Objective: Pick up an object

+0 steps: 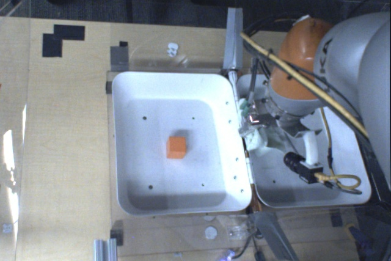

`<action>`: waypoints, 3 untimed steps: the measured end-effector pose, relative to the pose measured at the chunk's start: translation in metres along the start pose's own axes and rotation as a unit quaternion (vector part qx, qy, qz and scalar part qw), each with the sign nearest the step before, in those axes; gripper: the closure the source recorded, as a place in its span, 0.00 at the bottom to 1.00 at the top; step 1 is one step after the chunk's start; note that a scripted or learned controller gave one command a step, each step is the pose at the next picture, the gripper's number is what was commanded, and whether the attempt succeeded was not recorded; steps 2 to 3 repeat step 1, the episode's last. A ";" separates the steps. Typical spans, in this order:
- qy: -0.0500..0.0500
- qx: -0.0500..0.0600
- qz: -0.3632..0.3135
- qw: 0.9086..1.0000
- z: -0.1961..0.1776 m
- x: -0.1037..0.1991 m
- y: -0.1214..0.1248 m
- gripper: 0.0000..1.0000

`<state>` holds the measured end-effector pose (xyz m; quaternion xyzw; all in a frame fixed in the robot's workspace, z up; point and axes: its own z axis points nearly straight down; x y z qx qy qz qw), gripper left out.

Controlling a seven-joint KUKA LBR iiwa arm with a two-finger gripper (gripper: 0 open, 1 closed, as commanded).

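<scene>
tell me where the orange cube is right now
The orange cube sits near the middle of the left bin floor, away from its walls, with the arm over the right bin.

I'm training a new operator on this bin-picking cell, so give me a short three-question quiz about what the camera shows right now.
1. True or false: the orange cube lies in the left bin in the camera view.
2. Multiple choice: the arm is over which part of the scene? A. the left bin, right above the cube. B. the right bin, near the wall shared with the left bin. C. the bare bench to the left of both bins.
3. Fill in: the cube rests on the bin floor, ____ from the bin's walls.

Key: 1. true. 2. B. 3. apart.
</scene>
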<state>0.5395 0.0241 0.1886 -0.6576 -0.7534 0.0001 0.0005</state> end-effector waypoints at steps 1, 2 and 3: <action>-0.001 -0.002 -0.053 0.999 -0.074 -0.032 0.019 1.00; -0.001 -0.002 -0.053 0.999 -0.074 -0.032 0.019 1.00; -0.001 -0.002 -0.053 0.999 -0.074 -0.032 0.019 1.00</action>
